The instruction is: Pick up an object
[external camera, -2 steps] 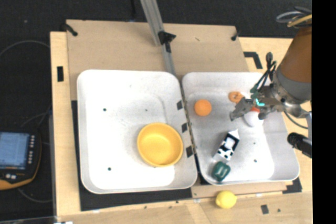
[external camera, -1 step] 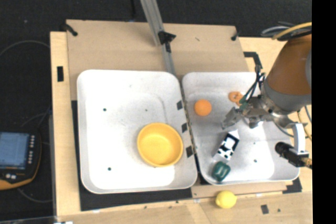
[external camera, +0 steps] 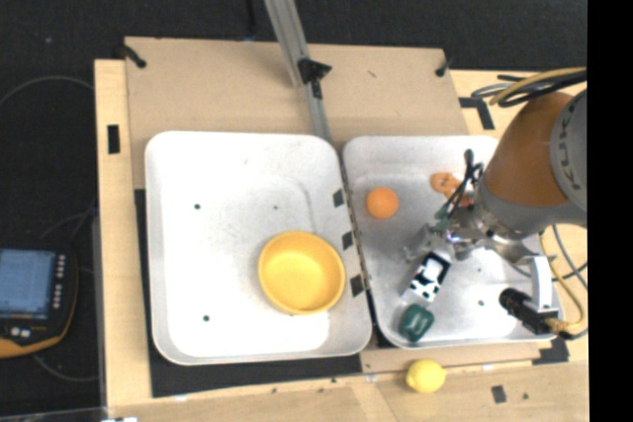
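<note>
Reading the screen: the handheld device [external camera: 30,296] lies at the left edge, off the bench [external camera: 247,84]; its screen is blue, and what stands on it is too small to read.
Camera view: one look from above, at a slant, on both bins.
Marks on objects: the black-and-white object [external camera: 427,277] has dark patches on white; whether they are letters cannot be told.
Arm: the grey arm [external camera: 529,163] with the orange band comes in from the right, over the right bin [external camera: 396,158].
Gripper: the gripper [external camera: 447,234] is low over the middle of the right bin, just above and to the right of the black-and-white object.
Gripper state: it cannot be told if it is released or clenched, and also not if it touches the black-and-white object.
Objects in right bin: the orange ball [external camera: 383,204] lies near the left wall, apart from the gripper; a small orange piece [external camera: 443,181] lies beside the arm, further up; the green object [external camera: 416,321] lies at the near wall, just below the black-and-white object.
Left bin: the left bin [external camera: 218,173] holds a yellow bowl [external camera: 301,271], upright, near its right wall.
Outside the bins: a yellow ball [external camera: 425,376] lies on the bench, just below the right bin.
Rail: a grey metal rail [external camera: 282,5] runs from the top down to the gap between the bins.
</note>
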Robot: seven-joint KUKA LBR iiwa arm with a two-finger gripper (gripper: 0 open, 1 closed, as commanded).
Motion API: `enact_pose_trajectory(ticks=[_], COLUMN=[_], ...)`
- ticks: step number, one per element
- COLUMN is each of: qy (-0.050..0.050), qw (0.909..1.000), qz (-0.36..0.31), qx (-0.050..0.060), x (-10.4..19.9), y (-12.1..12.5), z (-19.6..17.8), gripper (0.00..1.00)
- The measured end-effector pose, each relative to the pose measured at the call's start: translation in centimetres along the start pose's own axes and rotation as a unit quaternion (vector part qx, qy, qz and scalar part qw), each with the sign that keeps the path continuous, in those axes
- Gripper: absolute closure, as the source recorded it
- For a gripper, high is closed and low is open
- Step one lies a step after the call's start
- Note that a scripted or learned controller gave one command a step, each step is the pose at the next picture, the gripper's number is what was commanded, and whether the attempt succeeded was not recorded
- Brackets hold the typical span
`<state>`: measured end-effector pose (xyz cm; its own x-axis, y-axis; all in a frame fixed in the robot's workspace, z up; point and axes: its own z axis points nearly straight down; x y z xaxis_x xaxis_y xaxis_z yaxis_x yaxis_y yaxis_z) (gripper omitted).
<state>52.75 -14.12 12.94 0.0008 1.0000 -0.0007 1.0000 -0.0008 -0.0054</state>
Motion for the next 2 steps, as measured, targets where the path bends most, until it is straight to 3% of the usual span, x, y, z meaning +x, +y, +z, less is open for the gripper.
enact_pose_trajectory(ticks=[1, 2], qy=[-0.001, 0.000], qw=[1.0000, 1.0000], qz=[0.000, 0.002], qx=[-0.003, -0.005], x=[-0.1, -0.2], y=[0.0, 0.2], z=[2.9, 1.8], gripper=[0.00, 1.00])
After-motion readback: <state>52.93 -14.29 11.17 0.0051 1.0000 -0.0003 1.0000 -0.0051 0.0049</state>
